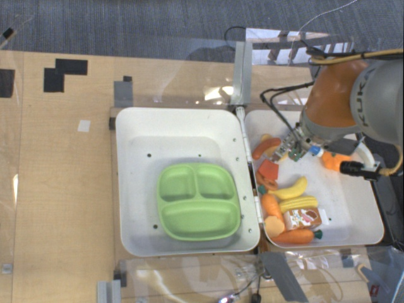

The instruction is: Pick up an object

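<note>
The gripper (295, 149) hangs low in the right bin (360, 232), an orange-red toy (266, 147) just left of it and a banana (291, 188) below.

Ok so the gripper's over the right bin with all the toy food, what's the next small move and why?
Probably a short, straight descent. The gripper sits above the upper left of the right bin, with an orange-red piece just to its left and the red block below it in the view. No item shows between its fingers, so nothing looks grasped yet.
</note>
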Available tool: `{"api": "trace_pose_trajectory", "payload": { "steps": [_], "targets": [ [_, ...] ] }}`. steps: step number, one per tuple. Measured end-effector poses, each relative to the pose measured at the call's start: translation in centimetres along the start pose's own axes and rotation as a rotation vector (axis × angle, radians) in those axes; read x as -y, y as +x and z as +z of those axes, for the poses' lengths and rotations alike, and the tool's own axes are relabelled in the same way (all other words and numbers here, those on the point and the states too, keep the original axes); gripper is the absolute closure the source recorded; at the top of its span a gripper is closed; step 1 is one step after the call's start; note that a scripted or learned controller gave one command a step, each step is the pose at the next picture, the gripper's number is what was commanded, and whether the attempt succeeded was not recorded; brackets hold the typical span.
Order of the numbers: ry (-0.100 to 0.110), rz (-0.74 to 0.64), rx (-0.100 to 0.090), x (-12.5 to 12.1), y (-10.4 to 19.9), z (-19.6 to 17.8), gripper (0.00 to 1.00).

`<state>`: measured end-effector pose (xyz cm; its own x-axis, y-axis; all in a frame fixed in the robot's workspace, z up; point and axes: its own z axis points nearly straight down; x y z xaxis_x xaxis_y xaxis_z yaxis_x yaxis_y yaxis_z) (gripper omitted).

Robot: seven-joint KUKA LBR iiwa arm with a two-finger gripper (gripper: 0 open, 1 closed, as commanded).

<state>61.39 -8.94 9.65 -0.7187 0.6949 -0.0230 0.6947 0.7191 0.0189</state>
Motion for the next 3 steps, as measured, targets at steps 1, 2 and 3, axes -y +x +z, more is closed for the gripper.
{"api": "trace_pose_trajectory", "payload": {
  "steps": [1, 2, 3],
  "targets": [
    [0.012, 0.086, -0.015, -7.6, 0.7, -9.0, 1.0],
    [0.009, -0.32, -0.019, -2.5, 4.1, -13.1, 1.0],
    [0.011, -0.311, -0.019, 1.3, 0.6, -10.5, 1.0]
  ]
}}
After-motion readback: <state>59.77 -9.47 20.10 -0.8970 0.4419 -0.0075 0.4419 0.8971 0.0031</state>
